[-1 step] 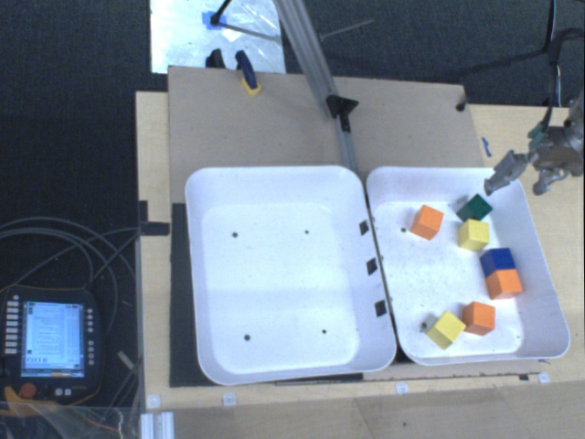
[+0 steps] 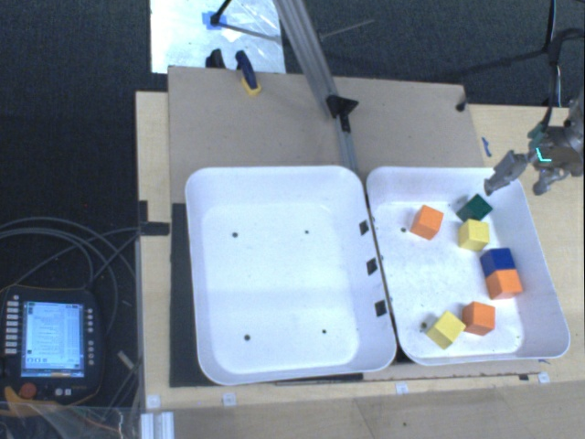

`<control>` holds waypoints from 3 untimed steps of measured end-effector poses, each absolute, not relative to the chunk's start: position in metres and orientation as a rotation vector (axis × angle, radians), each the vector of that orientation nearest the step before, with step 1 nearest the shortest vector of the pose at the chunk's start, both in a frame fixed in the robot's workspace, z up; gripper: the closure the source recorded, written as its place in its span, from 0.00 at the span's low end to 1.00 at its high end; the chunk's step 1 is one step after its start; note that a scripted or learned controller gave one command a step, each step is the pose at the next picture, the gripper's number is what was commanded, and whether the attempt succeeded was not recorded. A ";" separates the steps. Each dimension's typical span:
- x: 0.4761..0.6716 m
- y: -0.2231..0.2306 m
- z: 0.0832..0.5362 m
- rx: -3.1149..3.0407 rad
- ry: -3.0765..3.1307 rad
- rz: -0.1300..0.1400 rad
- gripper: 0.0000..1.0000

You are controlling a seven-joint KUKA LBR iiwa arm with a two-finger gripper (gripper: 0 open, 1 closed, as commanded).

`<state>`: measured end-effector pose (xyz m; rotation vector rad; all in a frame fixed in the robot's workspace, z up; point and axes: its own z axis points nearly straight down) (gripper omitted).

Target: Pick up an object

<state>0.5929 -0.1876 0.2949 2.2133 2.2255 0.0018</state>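
The right bin (image 2: 539,263) holds several cubes. An orange cube (image 2: 426,221) lies at the back left, with a dark green cube (image 2: 474,208) and a yellow cube (image 2: 473,234) to its right. A blue cube (image 2: 497,261) touches a second orange cube (image 2: 504,283) by the right wall. A third orange cube (image 2: 478,317) and another yellow cube (image 2: 446,328) sit near the front. My gripper (image 2: 524,178) hovers over the bin's back right corner, just right of the green cube. It is open with nothing between its fingers.
The left bin (image 2: 206,245) adjoins the right one. A grey pole (image 2: 306,39) slants across the back of the bench. A teach pendant (image 2: 50,341) and cables lie on the floor at the left. Small clamps (image 2: 245,69) rest on the back edge.
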 end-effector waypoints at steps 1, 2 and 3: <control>0.595 -0.190 0.253 2.219 2.224 -0.002 0.00; 0.596 -0.187 0.212 2.219 2.225 -0.002 0.00; 0.605 -0.189 0.165 2.219 2.226 -0.002 0.00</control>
